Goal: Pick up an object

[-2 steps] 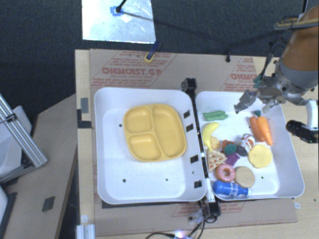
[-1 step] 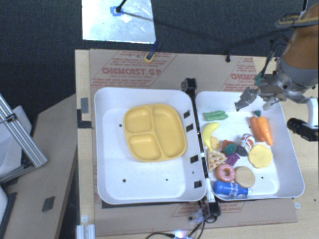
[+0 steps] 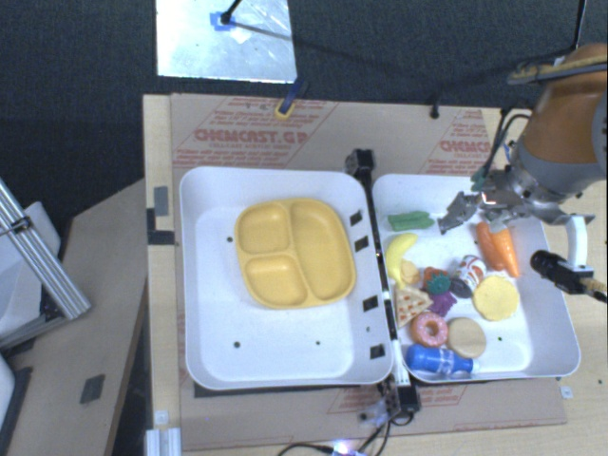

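- A grey-and-orange arm (image 3: 562,126) reaches in from the right over the right-hand white bin (image 3: 556,350), its tool (image 3: 484,212) hanging low at the bin's far end, above the top of the toy carrot (image 3: 498,247).
- Whether the tool's fingers stand apart or together cannot be told from this slanted view; nothing is visibly caught between them.
- The pickable things all lie in the right bin: a green piece (image 3: 410,220) near the far wall, a banana (image 3: 400,251) beside the divider, a pizza slice (image 3: 410,304), a donut (image 3: 429,330), a blue bottle (image 3: 439,361), a yellow disc (image 3: 496,297) and a tan cookie (image 3: 466,336).
- The left bin (image 3: 204,255) holds a yellow divided plate (image 3: 290,252).
- The carrot looks the likeliest target, being nearest the tool and lying with open floor on its right side.
- A good grasp probably means closing across the carrot's narrow width, not along its length, and descending squarely so the tapered body does not squirt out.
- The crowded middle of the pile is best avoided; neighbours touching there could jam a finger.
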